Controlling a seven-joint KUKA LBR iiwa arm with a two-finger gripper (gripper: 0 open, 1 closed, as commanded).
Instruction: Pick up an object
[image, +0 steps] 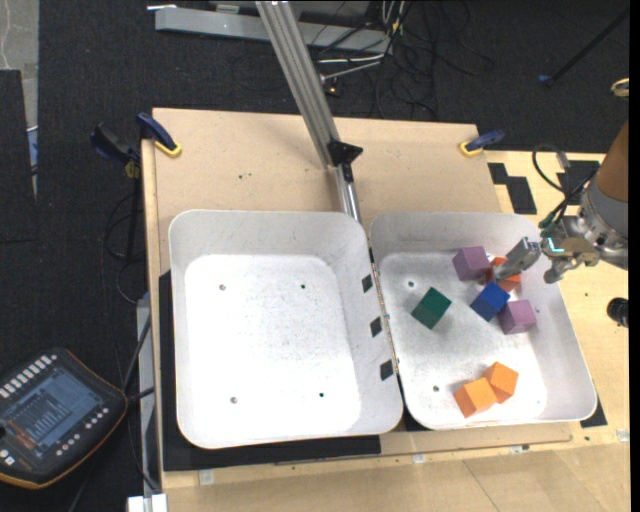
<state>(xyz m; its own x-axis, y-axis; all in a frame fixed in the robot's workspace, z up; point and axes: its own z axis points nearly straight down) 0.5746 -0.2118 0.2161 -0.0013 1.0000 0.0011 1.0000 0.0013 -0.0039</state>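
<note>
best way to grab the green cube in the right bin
Take the green cube from straight above, closing on two opposite side faces. It sits apart from the other blocks on the bare floor of the right bin, so all its sides look free; turn the hand to match its skewed edges.

Both bins (270, 330) are white with fine dark speckles. In the right one: a green cube (432, 307), a blue cube (490, 300), two purple cubes (469, 263), and two orange cubes (476, 396). The worktop (250, 150) is tan.
</note>
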